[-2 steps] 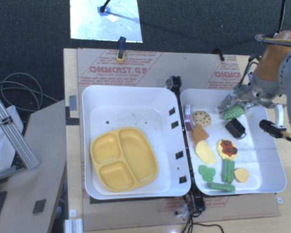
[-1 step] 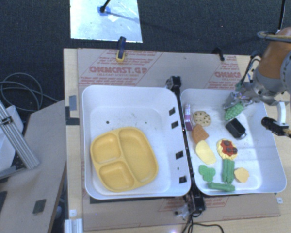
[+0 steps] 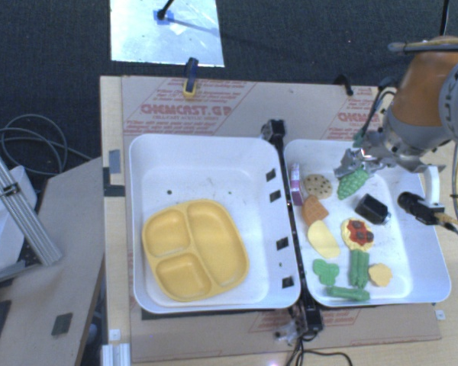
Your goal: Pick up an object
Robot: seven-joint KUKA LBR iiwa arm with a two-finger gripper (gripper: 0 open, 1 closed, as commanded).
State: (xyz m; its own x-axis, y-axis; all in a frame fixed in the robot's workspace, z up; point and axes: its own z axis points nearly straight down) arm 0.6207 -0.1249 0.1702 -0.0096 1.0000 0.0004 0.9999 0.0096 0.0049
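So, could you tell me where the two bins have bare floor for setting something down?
The left bin has bare floor behind the yellow tray, along its far wall, and a strip to the tray's right. The right bin is crowded: toy food fills its middle and the gripper hangs over the green piece.

Hand (image 3: 354,166) over right bin (image 3: 427,280), green corn (image 3: 352,182) below, yellow tray (image 3: 194,248) left.

Both white bins (image 3: 206,152) look like smooth, glossy plastic, and the yellow tray (image 3: 195,248) a smooth, duller plastic.
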